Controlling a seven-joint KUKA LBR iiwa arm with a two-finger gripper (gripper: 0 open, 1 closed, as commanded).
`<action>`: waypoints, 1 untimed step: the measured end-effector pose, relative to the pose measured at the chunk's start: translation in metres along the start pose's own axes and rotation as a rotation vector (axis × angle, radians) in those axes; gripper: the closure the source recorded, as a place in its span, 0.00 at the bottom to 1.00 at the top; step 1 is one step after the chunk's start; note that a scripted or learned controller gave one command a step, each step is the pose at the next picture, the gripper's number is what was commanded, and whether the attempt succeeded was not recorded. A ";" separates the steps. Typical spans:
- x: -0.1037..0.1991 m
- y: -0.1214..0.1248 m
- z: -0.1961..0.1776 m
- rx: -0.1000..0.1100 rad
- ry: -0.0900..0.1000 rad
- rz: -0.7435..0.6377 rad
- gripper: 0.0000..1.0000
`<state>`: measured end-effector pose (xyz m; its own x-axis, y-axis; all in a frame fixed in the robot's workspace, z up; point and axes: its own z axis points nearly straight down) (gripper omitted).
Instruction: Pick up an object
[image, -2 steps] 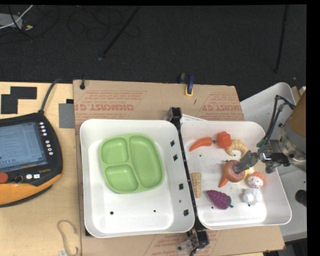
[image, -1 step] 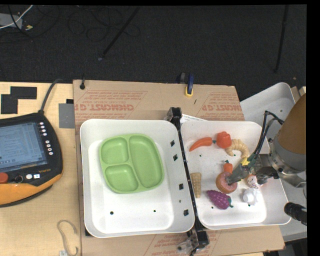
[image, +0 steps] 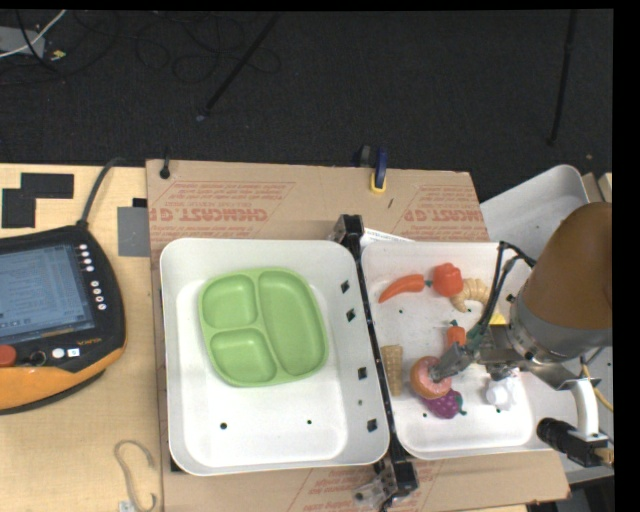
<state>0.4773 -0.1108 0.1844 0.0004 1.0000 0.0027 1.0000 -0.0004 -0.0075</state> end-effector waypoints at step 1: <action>0.012 -0.001 0.054 0.000 0.000 0.000 0.00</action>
<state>0.4756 -0.0987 0.1301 0.0005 1.0000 0.0029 1.0000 -0.0005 -0.0078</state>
